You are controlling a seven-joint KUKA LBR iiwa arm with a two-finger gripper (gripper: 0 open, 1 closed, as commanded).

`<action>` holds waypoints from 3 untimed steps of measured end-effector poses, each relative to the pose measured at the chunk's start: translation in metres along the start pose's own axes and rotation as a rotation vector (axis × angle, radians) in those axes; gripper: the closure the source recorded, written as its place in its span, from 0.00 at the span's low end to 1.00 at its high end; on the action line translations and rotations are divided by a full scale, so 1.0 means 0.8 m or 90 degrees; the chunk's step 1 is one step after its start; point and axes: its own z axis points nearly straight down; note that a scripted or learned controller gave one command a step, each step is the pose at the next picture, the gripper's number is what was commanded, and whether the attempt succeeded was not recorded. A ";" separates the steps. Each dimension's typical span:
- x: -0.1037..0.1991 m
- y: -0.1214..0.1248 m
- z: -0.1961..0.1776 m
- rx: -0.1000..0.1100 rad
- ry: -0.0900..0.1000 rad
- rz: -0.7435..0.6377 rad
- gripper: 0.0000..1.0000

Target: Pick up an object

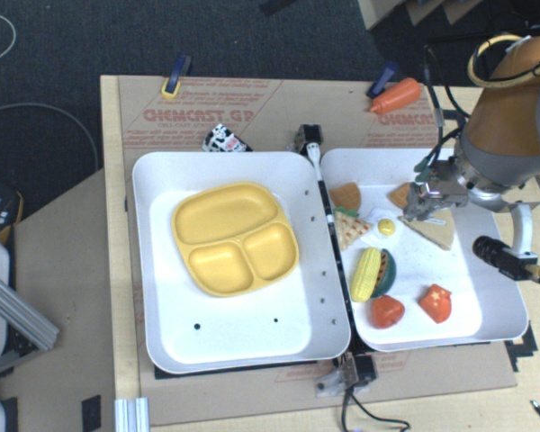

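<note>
Two white bins sit side by side on the bench; the right bin [499,327] holds all the toy food, the left bin [153,241] only a yellow divided plate [234,238]. We see the gripper [425,201] low over the right bin's far half, just beside a tan wedge [435,232] that looks like bread or a sandwich slice. We cannot tell whether it is open, closed or gripping; the wrist hides that. We judge the wedge is the pick target. To do it well: come straight down, centre on the wedge, close across its narrow sides, lift slowly. Close by: a fried egg [385,228], a brown piece [346,195] near the far-left corner, a waffle-like piece [351,231]. Corn [367,272], a tomato [387,310] and a red pepper [436,302] lie toward the near edge, well apart from the wedge. The egg may get nudged.
</note>
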 end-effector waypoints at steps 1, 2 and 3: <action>0.000 0.002 -0.036 0.000 0.000 0.000 1.00; 0.053 -0.023 -0.036 0.005 0.003 -0.002 1.00; 0.118 -0.037 -0.048 0.005 0.003 -0.003 1.00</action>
